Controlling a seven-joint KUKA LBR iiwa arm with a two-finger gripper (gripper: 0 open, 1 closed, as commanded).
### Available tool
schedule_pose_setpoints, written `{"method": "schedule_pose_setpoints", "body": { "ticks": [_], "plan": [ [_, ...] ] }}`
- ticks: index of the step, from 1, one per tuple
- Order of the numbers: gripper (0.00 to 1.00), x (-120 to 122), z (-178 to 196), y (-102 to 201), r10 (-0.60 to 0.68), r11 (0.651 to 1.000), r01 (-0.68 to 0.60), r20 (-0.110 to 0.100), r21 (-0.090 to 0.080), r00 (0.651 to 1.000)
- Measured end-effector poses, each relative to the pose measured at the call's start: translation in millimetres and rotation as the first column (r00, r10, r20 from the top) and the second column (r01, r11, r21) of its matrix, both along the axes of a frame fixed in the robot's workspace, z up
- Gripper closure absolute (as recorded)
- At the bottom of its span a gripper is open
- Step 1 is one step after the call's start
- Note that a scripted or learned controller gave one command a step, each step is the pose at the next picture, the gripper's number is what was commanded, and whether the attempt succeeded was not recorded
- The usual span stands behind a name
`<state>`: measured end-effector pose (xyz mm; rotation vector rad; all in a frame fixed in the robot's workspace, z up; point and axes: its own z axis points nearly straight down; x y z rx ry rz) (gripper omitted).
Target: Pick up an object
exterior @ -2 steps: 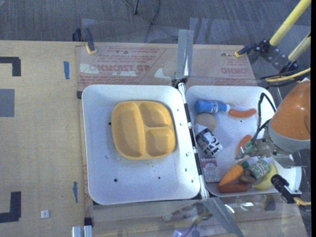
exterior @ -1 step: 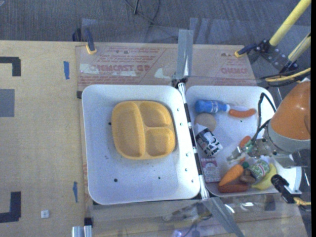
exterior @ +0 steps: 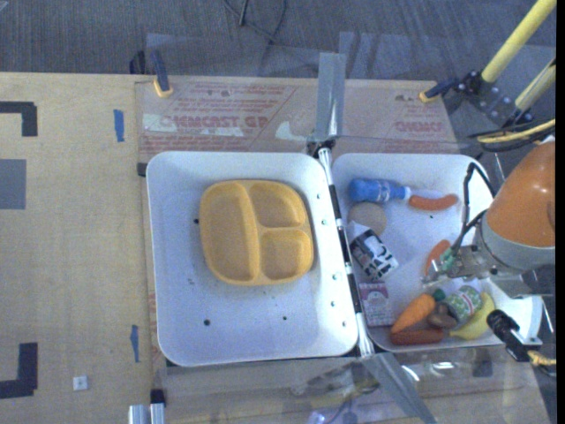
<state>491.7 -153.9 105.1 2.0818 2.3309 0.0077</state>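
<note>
Several small items are lying in the right bin [exterior: 402, 168], and any one of them would serve the task. A carrot [exterior: 413, 312] is resting near the front wall, with a dark sausage [exterior: 418, 335] just in front of it and a banana [exterior: 477, 321] to their right. A small green-and-white jar [exterior: 463, 303] is sitting between carrot and banana. Further back, a blue bottle [exterior: 375, 189] is lying on its side, a red hot dog [exterior: 433, 202] just beside its cap, and a brown potato-like lump [exterior: 367, 219] in front of it. A black-and-white packet [exterior: 374, 256] and a pink-labelled card [exterior: 376, 305] are lying along the left wall.

The gripper [exterior: 452, 263] is hanging over the right part of this bin, above an orange piece [exterior: 439, 254] that it partly hides. Whether its fingers are spread or closed I cannot tell, and nothing can be seen held in it.

To do this step well, I judge the arm should be aiming for an item lying clear of its neighbours, such as the hot dog or the bottle, and closing across the short side. The front cluster is crowded, so a descent there is risking a pinch on two things at once or a slip off the rounded banana.

The left bin [exterior: 177, 307] is holding one yellow divided plate [exterior: 257, 231], lying flat toward the back, its three compartments bare.
</note>
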Motion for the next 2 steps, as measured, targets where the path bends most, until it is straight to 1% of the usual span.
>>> {"method": "schedule_pose_setpoints", "body": {
  "ticks": [1, 2],
  "plan": [
    [1.0, 73.2, 77.4, 14.3, 0.089, 0.996, -0.089, -0.016, 0.006, 0.996],
    [1.0, 110.6, 132.6, 60.1, 0.047, 0.999, -0.047, -0.016, 0.006, 0.999]
  ]
}}
